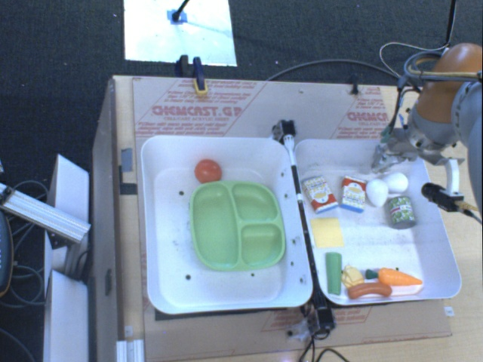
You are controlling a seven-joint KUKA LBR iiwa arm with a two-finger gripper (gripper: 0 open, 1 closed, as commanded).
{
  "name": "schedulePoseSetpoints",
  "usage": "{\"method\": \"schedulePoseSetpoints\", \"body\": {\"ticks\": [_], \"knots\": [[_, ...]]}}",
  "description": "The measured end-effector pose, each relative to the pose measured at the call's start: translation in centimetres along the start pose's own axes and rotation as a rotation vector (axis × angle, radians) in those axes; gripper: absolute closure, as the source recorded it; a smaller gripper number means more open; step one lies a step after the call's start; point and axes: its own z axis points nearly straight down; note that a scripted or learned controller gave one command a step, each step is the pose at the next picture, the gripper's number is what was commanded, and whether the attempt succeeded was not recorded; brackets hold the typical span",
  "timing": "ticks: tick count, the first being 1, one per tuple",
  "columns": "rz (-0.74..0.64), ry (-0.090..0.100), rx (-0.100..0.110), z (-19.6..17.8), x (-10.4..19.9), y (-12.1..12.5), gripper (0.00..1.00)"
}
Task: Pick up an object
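Over right bin (445,274), near its back corner, gripper (386,159) hangs low. White egg (376,193) lies just below it, second egg (395,182) touching beside. Cannot tell how wide jaws stand; nothing seen between them. Small red-and-white boxes (318,193) sit left of eggs, can (401,212) right. Yellow slice (327,232) mid bin, carrot (398,278) and sausage (368,290) by front edge. Bare floor along back wall. Left bin (167,277) holds green tray (235,225), tomato (207,170).
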Motion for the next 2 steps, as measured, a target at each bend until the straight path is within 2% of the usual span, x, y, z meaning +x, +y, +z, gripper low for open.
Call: {"method": "schedulePoseSetpoints", "body": {"ticks": [1,2], "knots": [[-0.001,0.0,0.0,0.0,0.0,0.0,0.0],[-0.002,-0.002,-0.004,-1.2,0.0,0.1,1.0]]}}
